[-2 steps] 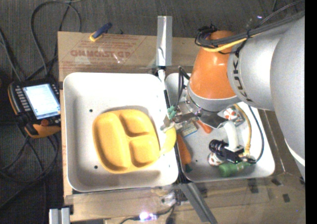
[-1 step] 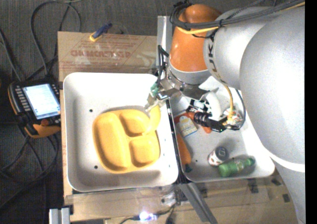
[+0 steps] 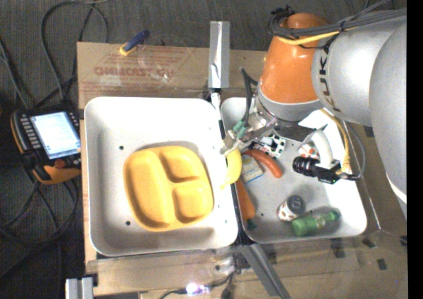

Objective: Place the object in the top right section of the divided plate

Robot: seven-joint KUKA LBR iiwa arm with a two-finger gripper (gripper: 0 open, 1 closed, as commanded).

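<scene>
A yellow divided plate (image 3: pixel 170 186) lies in the left white bin (image 3: pixel 106 132), its two smaller sections toward the right. My gripper (image 3: pixel 234 140) hangs over the wall between the two bins, just right of the plate's upper right corner. It is shut on the top end of a yellow banana (image 3: pixel 232 168). The banana dangles downward from the fingers, over the inner edge of the bins.
The right bin (image 3: pixel 350 225) holds a red pepper-like piece (image 3: pixel 266 163), an orange carrot (image 3: pixel 246 204), a small card (image 3: pixel 252 170), a small round jar (image 3: pixel 291 207) and a green bottle (image 3: pixel 316 221). A handheld screen unit (image 3: pixel 49 135) sits left of the bench.
</scene>
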